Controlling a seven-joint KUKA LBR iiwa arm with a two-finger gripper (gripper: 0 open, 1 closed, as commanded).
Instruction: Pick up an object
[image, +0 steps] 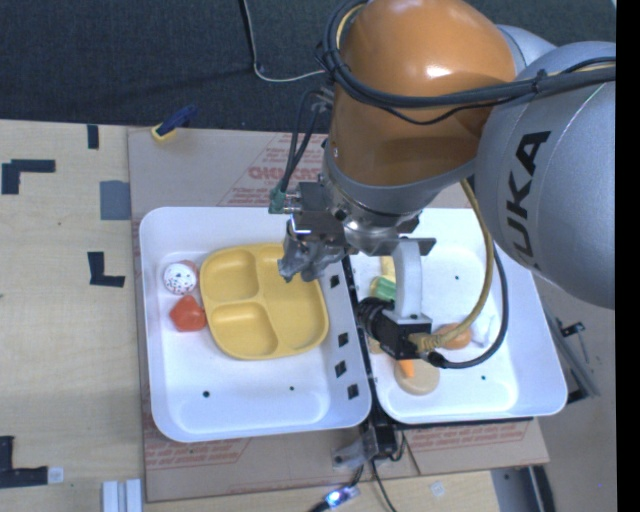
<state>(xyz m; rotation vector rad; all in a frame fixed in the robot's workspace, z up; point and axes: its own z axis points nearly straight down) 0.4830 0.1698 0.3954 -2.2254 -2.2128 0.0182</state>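
The pincer (300, 262) hangs over the far right edge of the yellow divided plate (262, 300) in the left bin (240, 410); I cannot tell its state. A red object (187, 316) touches the plate's left side.

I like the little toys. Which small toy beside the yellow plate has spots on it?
The white ball, at the yellow plate's left edge, has red spots. The orange-red toy just below it is plain.
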